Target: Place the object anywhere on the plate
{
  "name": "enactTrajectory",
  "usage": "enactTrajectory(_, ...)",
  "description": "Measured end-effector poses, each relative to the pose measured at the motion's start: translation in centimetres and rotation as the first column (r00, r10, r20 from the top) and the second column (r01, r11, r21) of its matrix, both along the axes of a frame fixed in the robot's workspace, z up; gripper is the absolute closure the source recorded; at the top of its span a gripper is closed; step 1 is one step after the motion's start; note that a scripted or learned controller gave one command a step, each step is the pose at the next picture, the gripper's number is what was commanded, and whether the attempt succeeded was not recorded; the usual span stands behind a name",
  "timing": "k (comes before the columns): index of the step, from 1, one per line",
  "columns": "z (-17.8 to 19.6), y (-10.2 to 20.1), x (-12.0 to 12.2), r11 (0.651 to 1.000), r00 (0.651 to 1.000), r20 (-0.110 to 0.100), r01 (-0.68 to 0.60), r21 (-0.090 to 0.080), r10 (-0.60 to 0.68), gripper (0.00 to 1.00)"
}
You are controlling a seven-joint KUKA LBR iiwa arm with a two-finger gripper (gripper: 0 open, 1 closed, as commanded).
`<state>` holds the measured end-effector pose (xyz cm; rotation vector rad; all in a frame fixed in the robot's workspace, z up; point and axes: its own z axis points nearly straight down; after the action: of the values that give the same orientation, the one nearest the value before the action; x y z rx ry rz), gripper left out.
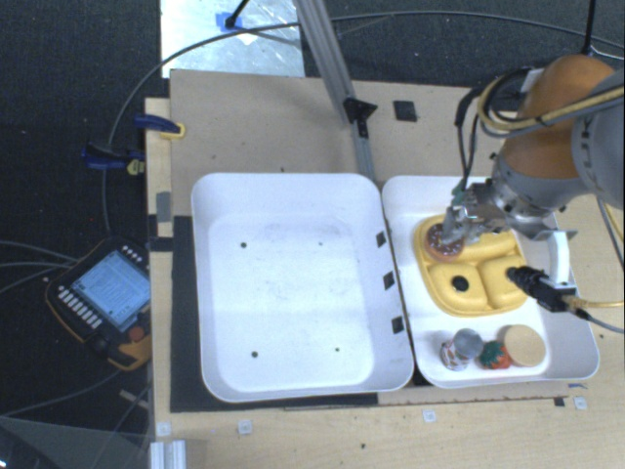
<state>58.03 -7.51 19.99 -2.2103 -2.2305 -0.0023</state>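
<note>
The bench carries two shallow white bins side by side. The left bin [288,281] is the larger one as seen here. The right bin [410,213] holds a yellow plate [474,277] with separate compartments, lying in the upper and middle part of the bin.

The arm [562,135], grey with an orange band above the wrist, reaches in from the right side of the view. The gripper [452,234] points down over the upper left compartment of the yellow plate. Directly under the fingertips lies a small round object [447,249], pinkish brown with a pale ring, resting inside that compartment. The gripper is at or just above this object. Whether the fingers are spread or closed cannot be told, as the wrist and the slant of the view hide them, and no grip on the object can be confirmed.

Along the lower edge of the right bin, clear of the plate, lie three further items in a row: a small grey and white item [461,346] at the left, a red and green item [494,356] in the middle, and a tan disc [525,344] at the right, touching or just beside one another.

A handheld control unit [103,291] with a lit screen lies on the dark floor to the left of the bench.
</note>
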Motion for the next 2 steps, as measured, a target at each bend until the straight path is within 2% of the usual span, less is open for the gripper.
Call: enactTrajectory(2,2.4,11.7,-1.0,1.000,1.000,0.001,-0.003,0.001,0.003,1.00)
